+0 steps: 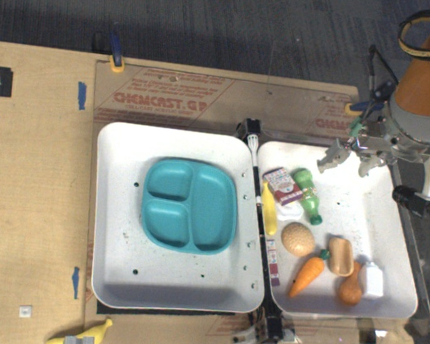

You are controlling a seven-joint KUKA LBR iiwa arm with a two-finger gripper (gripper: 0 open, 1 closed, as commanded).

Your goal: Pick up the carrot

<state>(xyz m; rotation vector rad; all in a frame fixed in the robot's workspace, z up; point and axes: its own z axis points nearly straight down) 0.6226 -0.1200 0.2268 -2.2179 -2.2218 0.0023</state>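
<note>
The carrot [307, 274] is orange with a green top and lies tilted near the front of the right bin [403, 248]. It rests between a tan round bun [297, 238] and a brown bread roll [341, 255]. My gripper [351, 156] hovers over the back edge of the right bin, far behind the carrot. Its two grey fingers are spread apart with nothing between them.
The right bin also holds a yellow banana [269, 210], a green bottle [307, 195], a purple-and-white carton [281, 183], an orange pear-shaped item [350, 290] and a white bottle [372, 280]. The left bin [111, 217] holds a teal divided plate [191, 205].
</note>
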